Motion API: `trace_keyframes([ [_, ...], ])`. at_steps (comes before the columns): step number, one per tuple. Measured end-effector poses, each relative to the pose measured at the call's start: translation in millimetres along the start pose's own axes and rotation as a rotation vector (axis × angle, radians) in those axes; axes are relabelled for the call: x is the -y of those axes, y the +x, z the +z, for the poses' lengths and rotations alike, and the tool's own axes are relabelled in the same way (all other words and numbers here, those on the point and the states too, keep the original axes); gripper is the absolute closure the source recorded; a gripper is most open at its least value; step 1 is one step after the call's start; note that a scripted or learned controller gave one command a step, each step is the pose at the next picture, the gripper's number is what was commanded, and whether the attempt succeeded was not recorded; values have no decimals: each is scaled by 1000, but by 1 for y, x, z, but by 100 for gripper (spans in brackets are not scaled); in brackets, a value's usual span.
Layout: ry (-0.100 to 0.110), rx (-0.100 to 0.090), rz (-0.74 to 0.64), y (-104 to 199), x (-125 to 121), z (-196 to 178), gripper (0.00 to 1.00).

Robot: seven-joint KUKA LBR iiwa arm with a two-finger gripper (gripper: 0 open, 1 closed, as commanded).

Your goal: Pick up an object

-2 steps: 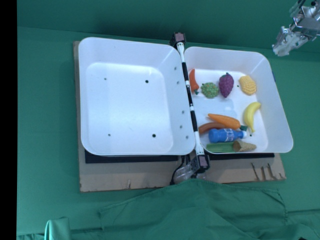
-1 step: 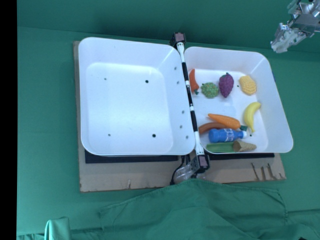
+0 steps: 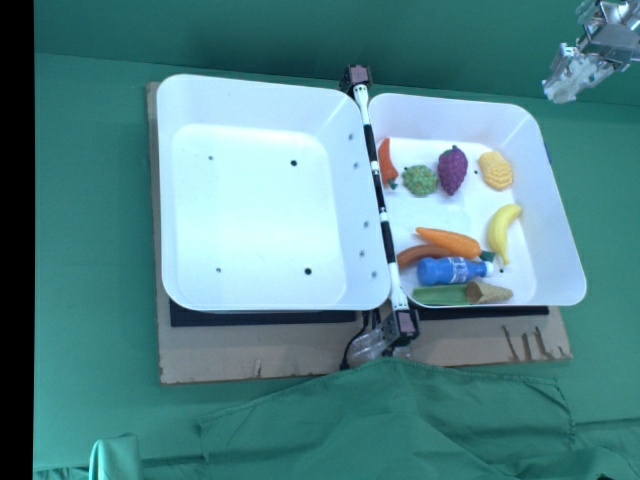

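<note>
A green cloth covers the table (image 3: 90, 218), and a brown cardboard sheet (image 3: 250, 366) lies on it beneath two shallow white bins. The left bin (image 3: 190, 103) sits at the left of the sheet. A black-and-white rod (image 3: 374, 183) runs near to far between the two bins, along their touching rims.

The right bin (image 3: 545, 258) holds the toy foods. Against its left wall, at the far side, is an orange-red pepper (image 3: 385, 161). Just right of it is a green leafy piece (image 3: 420, 180), then a purple bunch of grapes (image 3: 453, 169), then a yellow corn piece (image 3: 495, 170) further right. Nearer the camera, an orange carrot (image 3: 448, 240) lies slanted, with a blue bottle (image 3: 452, 270) on its side just beside it on the near side. A green cucumber (image 3: 438, 295) lies along the near wall, and a brown cone-like piece (image 3: 488, 291) touches its right end. A yellow banana (image 3: 502, 231) lies toward the right wall.

The tool (image 3: 566, 81) hangs at the far right, above the table beyond the right bin's far right corner, well apart from every toy. Nothing is between its fingers; how far they are spread cannot be told.
</note>
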State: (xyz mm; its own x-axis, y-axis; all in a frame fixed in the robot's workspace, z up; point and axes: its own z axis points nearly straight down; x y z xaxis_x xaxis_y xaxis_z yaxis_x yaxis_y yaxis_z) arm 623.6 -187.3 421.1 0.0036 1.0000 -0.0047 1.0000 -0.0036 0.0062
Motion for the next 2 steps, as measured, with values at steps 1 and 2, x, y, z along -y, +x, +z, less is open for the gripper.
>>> trace_keyframes([
  [1, 0, 0, 0, 0, -9, 4, 100],
  [2, 0, 0, -1, 0, -20, 9, 100],
])
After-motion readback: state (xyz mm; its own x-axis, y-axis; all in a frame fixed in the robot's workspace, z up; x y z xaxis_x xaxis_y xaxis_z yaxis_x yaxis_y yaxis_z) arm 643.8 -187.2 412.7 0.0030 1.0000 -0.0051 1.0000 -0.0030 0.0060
